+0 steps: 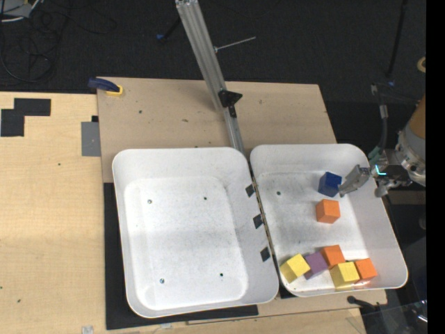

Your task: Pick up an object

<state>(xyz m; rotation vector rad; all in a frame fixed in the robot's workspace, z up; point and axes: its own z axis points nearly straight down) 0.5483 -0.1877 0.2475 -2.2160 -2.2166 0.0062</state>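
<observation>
Camera view looks down on a wooden tabletop (pixel 174 117) with two white bins side by side. The left bin (pixel 184 232) is beside the right bin (pixel 327 218), which holds the blocks. A blue block (pixel 329 183) sits near the far right side, and an orange block (pixel 327 211) lies just below it. Along the near edge sit a yellow block (pixel 295 266), a purple block (pixel 316 261), another orange block (pixel 334 255), a second yellow block (pixel 344 275) and one more orange block (pixel 366 268), all packed close together. The pincer (pixel 358 179) comes in from the right, just beside the blue block. I cannot tell how wide it is. A metal rail (pixel 208 68) leans up behind the bins.
</observation>
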